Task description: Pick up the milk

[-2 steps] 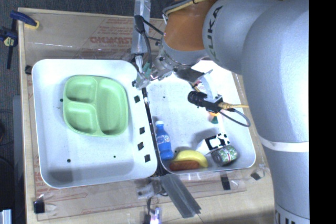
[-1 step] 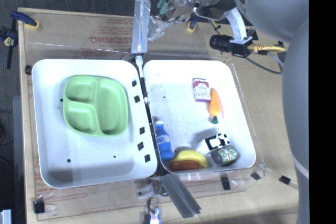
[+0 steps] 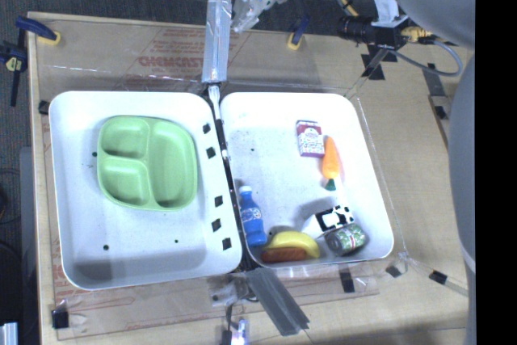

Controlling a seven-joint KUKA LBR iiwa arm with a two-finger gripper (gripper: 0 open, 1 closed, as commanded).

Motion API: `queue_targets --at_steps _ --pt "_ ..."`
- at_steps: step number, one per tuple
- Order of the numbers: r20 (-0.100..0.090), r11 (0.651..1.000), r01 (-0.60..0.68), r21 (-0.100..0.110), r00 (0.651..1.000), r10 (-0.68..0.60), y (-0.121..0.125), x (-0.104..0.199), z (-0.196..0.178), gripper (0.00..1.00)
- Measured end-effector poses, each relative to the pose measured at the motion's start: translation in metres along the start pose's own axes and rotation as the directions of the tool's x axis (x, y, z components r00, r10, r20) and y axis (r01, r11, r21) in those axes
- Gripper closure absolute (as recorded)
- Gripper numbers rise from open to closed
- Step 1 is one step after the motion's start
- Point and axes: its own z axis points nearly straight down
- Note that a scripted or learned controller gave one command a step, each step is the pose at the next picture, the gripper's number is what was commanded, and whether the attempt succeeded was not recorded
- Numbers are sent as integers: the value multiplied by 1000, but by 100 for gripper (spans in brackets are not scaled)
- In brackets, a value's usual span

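Note:
The milk [image 3: 335, 216] is a small carton with black and white cow patches. It lies near the front right corner of the right bin [image 3: 275, 166], just behind a green can [image 3: 348, 239]. My gripper [image 3: 246, 10] hangs high above the bench, beyond the far edge of the bins and over the top of the grey divider between them. It is well away from the milk and nothing shows in it.
The right bin also holds a red and white box [image 3: 309, 138], an orange carrot [image 3: 331, 160], a blue bottle [image 3: 250, 216], and a yellow banana [image 3: 293, 240] on a red item. A green divided plate [image 3: 148, 162] lies in the left bin [image 3: 73, 230].

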Motion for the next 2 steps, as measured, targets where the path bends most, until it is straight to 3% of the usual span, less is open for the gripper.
queue_targets --at_steps 2 --pt "1 966 -258 -1 966 258 -55 -113 0 100"
